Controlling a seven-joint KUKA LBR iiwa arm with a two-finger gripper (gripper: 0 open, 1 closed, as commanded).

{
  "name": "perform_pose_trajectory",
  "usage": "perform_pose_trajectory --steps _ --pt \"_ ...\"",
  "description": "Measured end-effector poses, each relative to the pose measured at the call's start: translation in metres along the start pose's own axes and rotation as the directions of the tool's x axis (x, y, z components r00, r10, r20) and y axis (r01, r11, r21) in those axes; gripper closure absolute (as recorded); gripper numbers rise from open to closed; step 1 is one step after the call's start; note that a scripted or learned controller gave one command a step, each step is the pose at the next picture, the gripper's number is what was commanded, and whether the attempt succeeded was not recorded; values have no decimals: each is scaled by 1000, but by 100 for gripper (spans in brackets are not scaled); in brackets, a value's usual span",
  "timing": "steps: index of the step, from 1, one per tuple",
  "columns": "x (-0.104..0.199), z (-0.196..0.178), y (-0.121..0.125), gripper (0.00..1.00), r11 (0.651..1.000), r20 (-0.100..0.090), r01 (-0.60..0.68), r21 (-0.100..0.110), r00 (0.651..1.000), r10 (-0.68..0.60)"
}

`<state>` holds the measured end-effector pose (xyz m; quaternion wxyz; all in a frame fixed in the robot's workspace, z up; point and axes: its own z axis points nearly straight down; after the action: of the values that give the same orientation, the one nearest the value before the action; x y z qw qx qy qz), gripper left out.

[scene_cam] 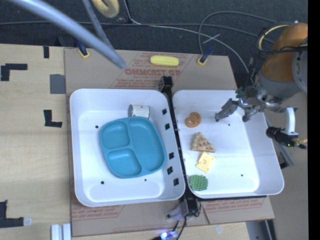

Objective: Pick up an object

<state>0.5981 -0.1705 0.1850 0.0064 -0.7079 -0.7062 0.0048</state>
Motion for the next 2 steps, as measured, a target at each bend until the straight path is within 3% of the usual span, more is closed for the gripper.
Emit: perform_pose_trajectory --steps 1,2 --pt "0 -9 3 0 1000 3 4 -14 1000 -4" --pt "2 55 3 0 1000 3 4 -10 1000 -4"
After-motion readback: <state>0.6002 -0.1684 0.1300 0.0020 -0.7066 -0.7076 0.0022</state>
